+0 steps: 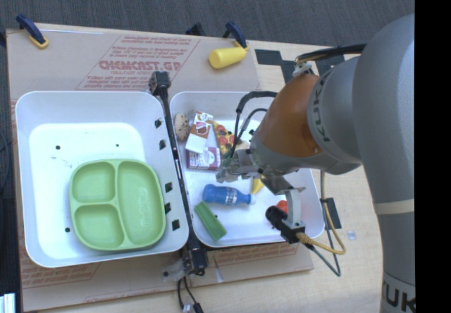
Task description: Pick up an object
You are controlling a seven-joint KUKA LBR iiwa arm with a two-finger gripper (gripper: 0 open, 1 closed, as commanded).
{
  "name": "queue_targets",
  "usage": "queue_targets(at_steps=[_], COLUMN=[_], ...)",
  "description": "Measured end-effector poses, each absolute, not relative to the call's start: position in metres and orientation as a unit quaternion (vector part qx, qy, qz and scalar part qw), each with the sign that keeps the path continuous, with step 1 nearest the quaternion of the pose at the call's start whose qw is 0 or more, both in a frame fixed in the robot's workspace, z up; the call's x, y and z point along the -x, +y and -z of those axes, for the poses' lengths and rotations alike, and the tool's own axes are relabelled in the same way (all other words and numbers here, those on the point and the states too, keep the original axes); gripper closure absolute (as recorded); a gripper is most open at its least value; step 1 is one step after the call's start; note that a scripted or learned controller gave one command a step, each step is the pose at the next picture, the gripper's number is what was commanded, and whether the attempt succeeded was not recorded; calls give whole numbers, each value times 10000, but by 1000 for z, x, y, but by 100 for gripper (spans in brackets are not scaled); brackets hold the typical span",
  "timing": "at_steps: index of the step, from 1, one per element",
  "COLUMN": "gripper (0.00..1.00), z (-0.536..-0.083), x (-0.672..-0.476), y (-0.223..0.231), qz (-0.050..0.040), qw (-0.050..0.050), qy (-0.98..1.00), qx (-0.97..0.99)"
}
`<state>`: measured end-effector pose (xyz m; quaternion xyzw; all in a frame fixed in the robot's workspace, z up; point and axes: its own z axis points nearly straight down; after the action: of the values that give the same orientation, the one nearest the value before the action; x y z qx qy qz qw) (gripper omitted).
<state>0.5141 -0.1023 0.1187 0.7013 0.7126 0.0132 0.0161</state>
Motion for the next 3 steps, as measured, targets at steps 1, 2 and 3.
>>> queue_targets(at_steps=[1,2,3], gripper=[100,100,100], z=[-129,-139,-149], x=[-515,-516,-517], y=[-102,-102,-102], qz=[-128,-126,-125], qw=[161,165,171], qy=[7148,7167,7181], qx=[-6990,-6971,-6957])
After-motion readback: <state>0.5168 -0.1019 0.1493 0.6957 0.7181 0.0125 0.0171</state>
